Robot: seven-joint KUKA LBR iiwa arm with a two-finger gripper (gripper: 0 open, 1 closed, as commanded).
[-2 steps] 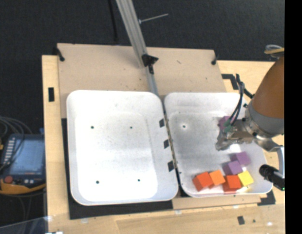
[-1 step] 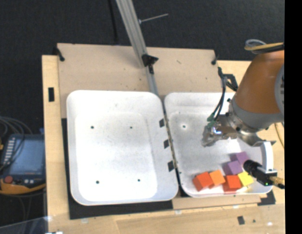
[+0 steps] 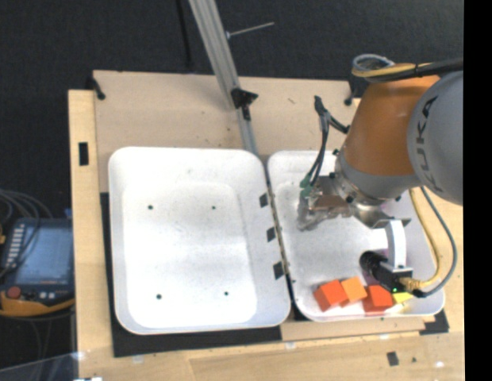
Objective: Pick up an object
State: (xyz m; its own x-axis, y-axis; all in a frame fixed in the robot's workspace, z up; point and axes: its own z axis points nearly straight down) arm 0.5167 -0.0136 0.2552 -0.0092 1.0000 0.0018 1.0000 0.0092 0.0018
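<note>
We see the arm reaching in from three o'clock over the right bin, its orange band above the wrist, and the gripper hanging low near that bin's nine o'clock wall. At this slant we cannot tell how the gripper is set, and we see nothing caught in it.

The things to pick lie well apart from it, at about five o'clock: an orange-red block, a paler orange block touching it, and a red block just beside, all crowded into the bin's six o'clock corner. We judge that corner awkward, since the bin's wall and a black fitting with its yellow cable hem the blocks in. The left bin sits at nine o'clock, and a metal post slants in from twelve o'clock.
</note>
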